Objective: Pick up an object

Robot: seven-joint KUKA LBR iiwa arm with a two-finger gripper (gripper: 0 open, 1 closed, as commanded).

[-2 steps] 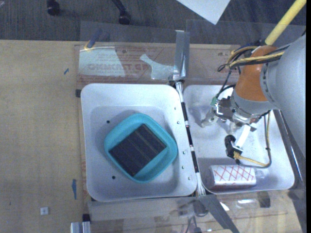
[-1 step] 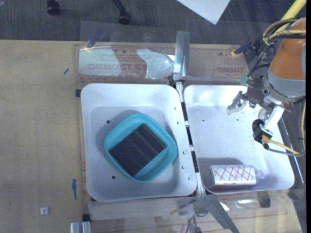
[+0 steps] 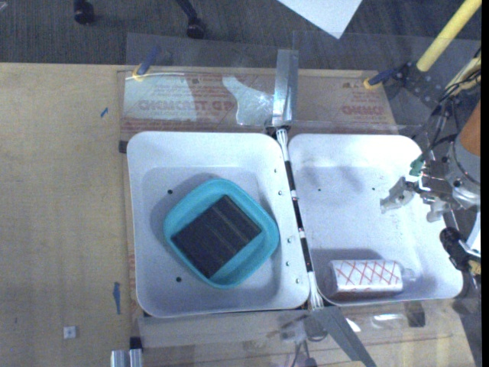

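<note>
Camera view looks down on a white tube with a red criss-cross pattern (image 3: 365,275), lying on its side along the near edge of the right bin (image 3: 344,167), its cap end pointing right. In the left bin (image 3: 153,159) sits a teal square container (image 3: 263,232), turned at an angle, with a dark ribbed block (image 3: 215,235) resting inside it. The two bins touch along a central seam. The gripper (image 3: 412,193) hangs at the right bin's right side, well apart from the tube, with nothing seen between its fingers; whether they are spread or closed I cannot tell. Above it, the arm (image 3: 474,140) shows its orange band at the frame's edge.
</note>
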